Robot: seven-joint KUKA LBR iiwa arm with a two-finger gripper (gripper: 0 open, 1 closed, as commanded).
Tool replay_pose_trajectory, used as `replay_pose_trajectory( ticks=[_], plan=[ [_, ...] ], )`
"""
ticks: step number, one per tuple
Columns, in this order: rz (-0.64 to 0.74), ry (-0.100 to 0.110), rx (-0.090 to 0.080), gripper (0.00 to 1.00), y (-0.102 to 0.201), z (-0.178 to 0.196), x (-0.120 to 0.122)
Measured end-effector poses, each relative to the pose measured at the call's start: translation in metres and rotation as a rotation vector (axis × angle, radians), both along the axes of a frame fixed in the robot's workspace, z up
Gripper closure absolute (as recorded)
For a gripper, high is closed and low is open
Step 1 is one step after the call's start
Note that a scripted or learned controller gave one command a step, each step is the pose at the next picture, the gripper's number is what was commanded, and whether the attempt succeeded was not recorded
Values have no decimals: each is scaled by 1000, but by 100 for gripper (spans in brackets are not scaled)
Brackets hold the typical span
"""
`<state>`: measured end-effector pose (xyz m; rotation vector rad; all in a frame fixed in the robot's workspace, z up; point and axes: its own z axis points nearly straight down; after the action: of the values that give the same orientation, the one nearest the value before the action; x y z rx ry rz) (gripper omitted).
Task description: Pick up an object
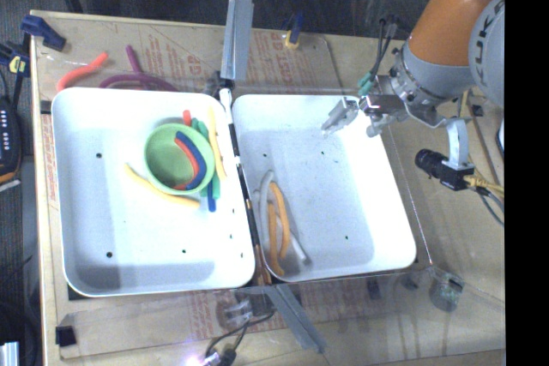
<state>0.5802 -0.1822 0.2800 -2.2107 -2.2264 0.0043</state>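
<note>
From above, the gripper (354,117) hangs over the upper right part of the right bin (390,210), its two fingers spread apart with nothing between them; one fingertip shows pale at the left, the other darker just to its right. Behind the gripper, toward the right edge, the arm's orange band (450,0) tops the grey wrist (437,73). Well below the gripper and to its left, an orange curved piece (276,223) lies against the right bin's left wall beside a grey curved piece (292,240), the two touching or nearly so. Farther left of the gripper, in the left bin (94,261), a green bowl (176,159) holds a blue curved piece (199,152) and a red one (183,148), with a yellow strip (146,180) poking out from under the bowl's lower left. Beyond the left bin's upper left corner, an orange-red tool (81,70) lies on the bench (137,47).
</note>
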Motion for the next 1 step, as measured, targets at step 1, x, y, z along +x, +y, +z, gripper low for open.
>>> replay_pose_trajectory(
  ticks=[1],
  plan=[
    [-191, 3, -1, 0, 62, -160, -15]
  ],
)
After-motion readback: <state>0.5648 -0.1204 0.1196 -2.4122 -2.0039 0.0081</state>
